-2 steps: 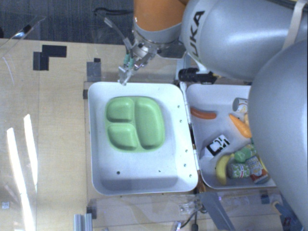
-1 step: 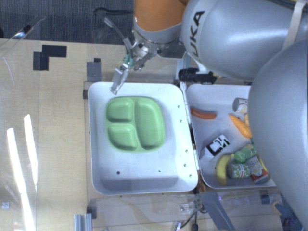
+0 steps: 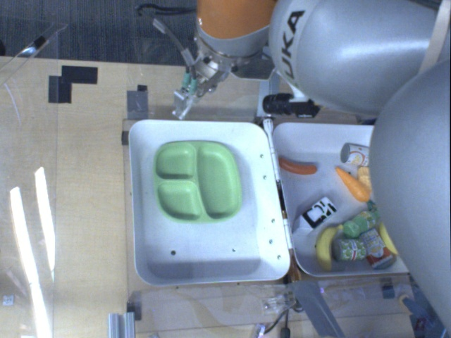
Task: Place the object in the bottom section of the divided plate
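From the camera view above the surface [image 3: 77, 189], the arm [image 3: 352, 41] is reaching in from the right and hanging over the far edge of the left bin [image 3: 204, 263], with its hand [image 3: 189, 94] sitting just beyond that bin's top rim, over bare wood. The hand is pointing down and to the left, and nothing is showing between its fingertips; how far apart they are standing is too small and cluttered to tell. The green divided plate [image 3: 199, 180] is lying in the left bin, and all 3 of its sections are looking bare, including the bottom section nearest the camera. The candidate objects are all sitting in the right bin [image 3: 303, 136]: a sausage [image 3: 298, 166], a carrot [image 3: 352, 184], a black-and-white card [image 3: 320, 212], a banana [image 3: 324, 247], a green bottle [image 3: 356, 224] and a can [image 3: 363, 248] beside it, partly hidden under the arm. Which of these is the task's object is not clear. Judging by this, the task is barely begun: nothing is being carried, nothing is resting on the plate, and both the pick from the right bin and the placing are left to do.
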You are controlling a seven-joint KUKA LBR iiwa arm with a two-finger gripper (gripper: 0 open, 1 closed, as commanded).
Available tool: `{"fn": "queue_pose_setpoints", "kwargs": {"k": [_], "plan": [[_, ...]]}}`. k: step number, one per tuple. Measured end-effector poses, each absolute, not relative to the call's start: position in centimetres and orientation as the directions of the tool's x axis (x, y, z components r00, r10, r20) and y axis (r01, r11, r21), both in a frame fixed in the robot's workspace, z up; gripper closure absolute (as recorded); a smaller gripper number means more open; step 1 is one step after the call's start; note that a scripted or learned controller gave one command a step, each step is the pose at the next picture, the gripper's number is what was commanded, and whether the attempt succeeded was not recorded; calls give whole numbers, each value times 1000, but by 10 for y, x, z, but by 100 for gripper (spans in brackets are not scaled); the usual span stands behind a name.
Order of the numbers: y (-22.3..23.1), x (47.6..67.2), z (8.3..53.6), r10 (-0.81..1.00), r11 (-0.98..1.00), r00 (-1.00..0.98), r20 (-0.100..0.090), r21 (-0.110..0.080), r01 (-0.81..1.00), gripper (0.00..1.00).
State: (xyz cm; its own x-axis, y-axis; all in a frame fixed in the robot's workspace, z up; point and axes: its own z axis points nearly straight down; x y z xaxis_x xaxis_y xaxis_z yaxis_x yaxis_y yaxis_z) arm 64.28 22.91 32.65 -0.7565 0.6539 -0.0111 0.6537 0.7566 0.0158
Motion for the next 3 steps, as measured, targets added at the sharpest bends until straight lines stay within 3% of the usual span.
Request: {"fn": "queue_pose_setpoints", "kwargs": {"k": [1, 2, 3], "plan": [[222, 641, 311, 665, 747, -747, -5, 6, 665, 100], [231, 590, 280, 779, 627, -627, -1, 6, 779, 100], [223, 612, 340, 718, 696, -696, -4, 8, 718, 100]]}}
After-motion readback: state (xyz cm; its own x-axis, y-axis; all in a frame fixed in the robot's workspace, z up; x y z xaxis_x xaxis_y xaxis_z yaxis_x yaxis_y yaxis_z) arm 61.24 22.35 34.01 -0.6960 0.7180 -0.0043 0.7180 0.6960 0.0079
